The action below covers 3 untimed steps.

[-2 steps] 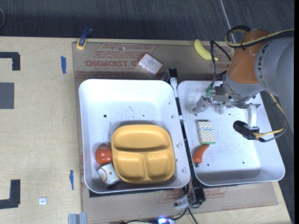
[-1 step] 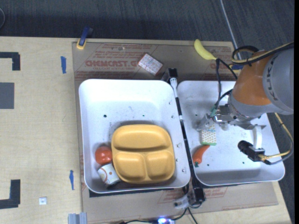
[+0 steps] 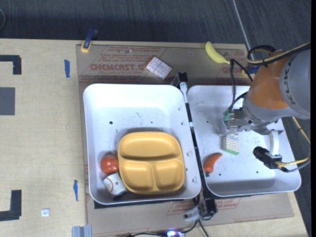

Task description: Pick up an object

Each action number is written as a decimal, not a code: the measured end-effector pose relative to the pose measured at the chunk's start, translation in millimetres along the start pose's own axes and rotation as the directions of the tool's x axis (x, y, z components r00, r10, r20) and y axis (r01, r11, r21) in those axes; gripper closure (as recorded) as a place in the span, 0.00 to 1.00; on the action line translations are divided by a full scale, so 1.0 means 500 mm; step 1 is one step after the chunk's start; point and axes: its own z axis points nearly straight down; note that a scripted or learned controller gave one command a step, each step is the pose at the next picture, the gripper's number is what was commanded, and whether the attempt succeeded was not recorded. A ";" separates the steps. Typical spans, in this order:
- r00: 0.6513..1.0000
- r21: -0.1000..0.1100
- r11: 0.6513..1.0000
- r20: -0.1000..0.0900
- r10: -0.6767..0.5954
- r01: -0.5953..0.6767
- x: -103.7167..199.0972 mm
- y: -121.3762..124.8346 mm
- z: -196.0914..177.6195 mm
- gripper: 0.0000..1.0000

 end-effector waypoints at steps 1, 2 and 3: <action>1.000 0.009 1.000 -0.003 -0.003 0.003 0.132 -0.143 -0.177 1.00; 1.000 0.006 1.000 -0.001 -0.003 0.003 0.166 -0.035 -0.195 1.00; 1.000 0.008 1.000 -0.002 -0.001 0.001 0.137 -0.147 -0.293 1.00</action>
